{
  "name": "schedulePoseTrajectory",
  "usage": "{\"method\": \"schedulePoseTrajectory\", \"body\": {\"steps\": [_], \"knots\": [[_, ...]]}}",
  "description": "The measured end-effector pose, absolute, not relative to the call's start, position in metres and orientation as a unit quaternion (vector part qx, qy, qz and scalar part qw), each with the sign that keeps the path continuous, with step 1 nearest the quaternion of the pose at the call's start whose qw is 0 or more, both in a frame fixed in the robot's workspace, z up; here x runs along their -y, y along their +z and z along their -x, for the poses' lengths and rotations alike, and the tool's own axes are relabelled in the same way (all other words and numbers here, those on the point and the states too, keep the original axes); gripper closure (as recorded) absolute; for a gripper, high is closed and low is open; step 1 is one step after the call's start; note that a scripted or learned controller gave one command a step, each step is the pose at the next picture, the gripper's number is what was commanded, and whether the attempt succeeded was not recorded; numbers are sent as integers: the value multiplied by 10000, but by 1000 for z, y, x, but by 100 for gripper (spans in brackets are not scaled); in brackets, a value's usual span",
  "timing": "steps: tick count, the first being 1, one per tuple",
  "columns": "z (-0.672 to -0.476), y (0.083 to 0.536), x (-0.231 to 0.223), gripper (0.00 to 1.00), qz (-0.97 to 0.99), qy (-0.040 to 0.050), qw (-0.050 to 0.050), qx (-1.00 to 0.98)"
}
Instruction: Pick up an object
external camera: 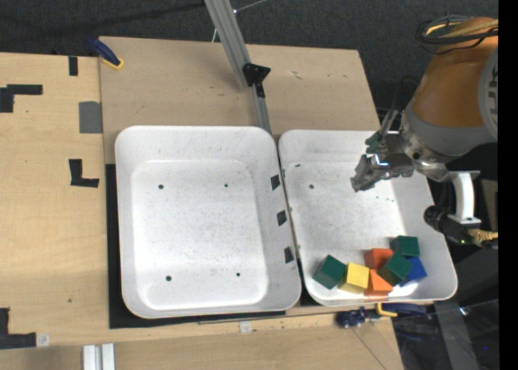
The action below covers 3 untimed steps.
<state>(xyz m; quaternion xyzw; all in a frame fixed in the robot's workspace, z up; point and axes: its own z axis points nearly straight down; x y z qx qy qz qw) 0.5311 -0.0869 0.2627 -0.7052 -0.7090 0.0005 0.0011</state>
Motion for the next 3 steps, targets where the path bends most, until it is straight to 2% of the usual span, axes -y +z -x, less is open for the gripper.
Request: {"method": "schedulePoseTrajectory", "body": {"steps": [1, 2, 3], "knots": [[-546, 265, 36, 100, 7046, -2, 9, 7096], [-550, 250, -10, 100, 7050, 12, 16, 7092], [-573, 234, -61, 100, 7049, 7, 9, 7094]]}}
